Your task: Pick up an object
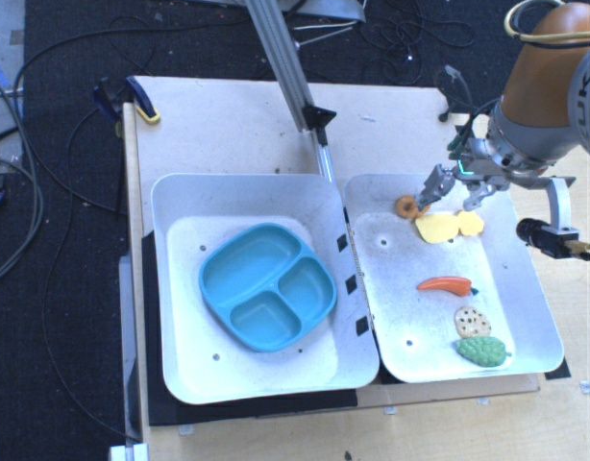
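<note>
My gripper [457, 194] hangs over the far end of the right bin [526, 286], its two fingers spread apart with nothing between them. Just below the fingers lies a yellow flat piece [447, 226]. A small brown ring [406, 206] sits to the left of the left finger. Nearer the front of the same bin lie a red-orange chili pepper [445, 284], a speckled cookie [472, 323] and a green leafy piece [483, 351].
The left bin [180, 257] holds a blue three-compartment plate [266, 285]. A slanted metal pole [281, 46] reaches down to the seam between the bins. Cables lie on the dark floor around the bench.
</note>
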